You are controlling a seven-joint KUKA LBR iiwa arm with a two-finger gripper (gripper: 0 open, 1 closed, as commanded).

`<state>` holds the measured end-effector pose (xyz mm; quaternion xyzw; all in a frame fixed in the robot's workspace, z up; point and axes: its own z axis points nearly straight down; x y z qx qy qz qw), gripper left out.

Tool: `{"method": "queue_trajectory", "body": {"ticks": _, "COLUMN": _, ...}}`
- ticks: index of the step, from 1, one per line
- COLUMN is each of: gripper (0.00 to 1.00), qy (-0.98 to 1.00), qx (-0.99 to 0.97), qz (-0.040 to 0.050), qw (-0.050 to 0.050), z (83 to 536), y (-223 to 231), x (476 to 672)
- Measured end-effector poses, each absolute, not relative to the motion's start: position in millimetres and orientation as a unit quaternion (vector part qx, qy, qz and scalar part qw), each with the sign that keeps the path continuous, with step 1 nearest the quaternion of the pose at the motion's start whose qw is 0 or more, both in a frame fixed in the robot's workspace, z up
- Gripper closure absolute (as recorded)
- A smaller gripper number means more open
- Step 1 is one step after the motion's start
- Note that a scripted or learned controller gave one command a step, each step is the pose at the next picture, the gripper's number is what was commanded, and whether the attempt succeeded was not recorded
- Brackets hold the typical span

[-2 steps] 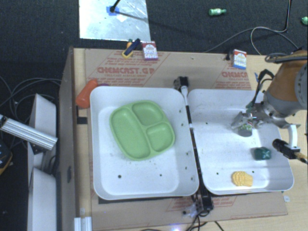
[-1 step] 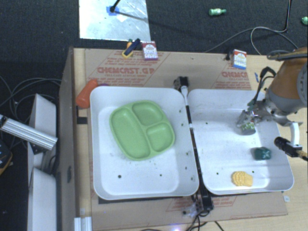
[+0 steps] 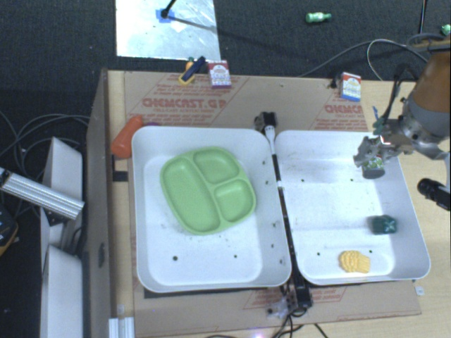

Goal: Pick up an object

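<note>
My gripper [image 3: 371, 160] hangs over the far right part of the right bin [image 3: 331, 189], low above its floor. A small dark and pale shape sits at its tip; I cannot tell whether that is a held thing or part of the gripper. A dark green block [image 3: 384, 224] lies on the bin floor nearer the front, well apart from the gripper. A yellow corn cob [image 3: 354, 261] lies at the front right of the same bin.
A light green divided plate [image 3: 208, 189] lies in the left bin [image 3: 162, 259]. Beyond the bins' far rims are an orange item [image 3: 127, 136] and two small red-and-white boxes [image 3: 220, 73] [image 3: 350, 86]. Cables run behind the arm at the right.
</note>
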<state>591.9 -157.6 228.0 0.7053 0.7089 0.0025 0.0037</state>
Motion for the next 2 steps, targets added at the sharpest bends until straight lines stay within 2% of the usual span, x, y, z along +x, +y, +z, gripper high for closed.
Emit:
{"method": "queue_trajectory", "body": {"ticks": 1, "gripper": 1.0, "qy": 0.709, "qx": 0.706, "qz": 0.0007, "qw": 0.001, "z": 233.6, "y": -119.2, "x": 542.5}}
{"method": "queue_trajectory", "body": {"ticks": 2, "gripper": 1.0, "qy": 0.709, "qx": 0.705, "qz": 0.0012, "qw": 0.0, "z": 230.6, "y": -47.5, "x": 562.0}}
